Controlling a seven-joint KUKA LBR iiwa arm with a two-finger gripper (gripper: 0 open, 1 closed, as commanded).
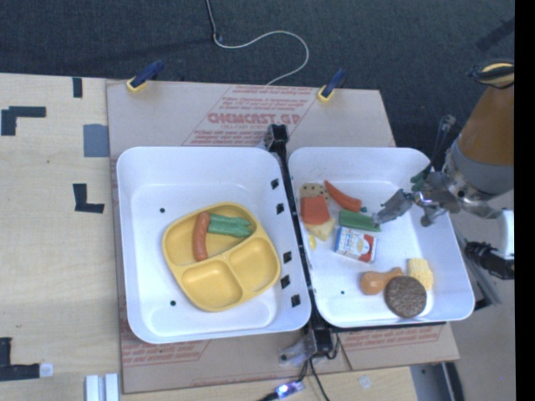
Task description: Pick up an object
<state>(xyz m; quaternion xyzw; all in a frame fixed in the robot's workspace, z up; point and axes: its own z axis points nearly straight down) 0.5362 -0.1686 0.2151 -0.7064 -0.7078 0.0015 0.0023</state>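
End effector [391,210] tips blur against green block [359,220]; grip unclear.

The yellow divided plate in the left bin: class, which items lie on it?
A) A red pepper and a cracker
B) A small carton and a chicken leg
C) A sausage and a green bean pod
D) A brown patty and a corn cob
C: the yellow divided plate carries a sausage and a green bean pod in its top compartment.

Dark blue carpet [100,15], wooden bench [42,249], cardboard sheet [242,124], white cable [259,40]
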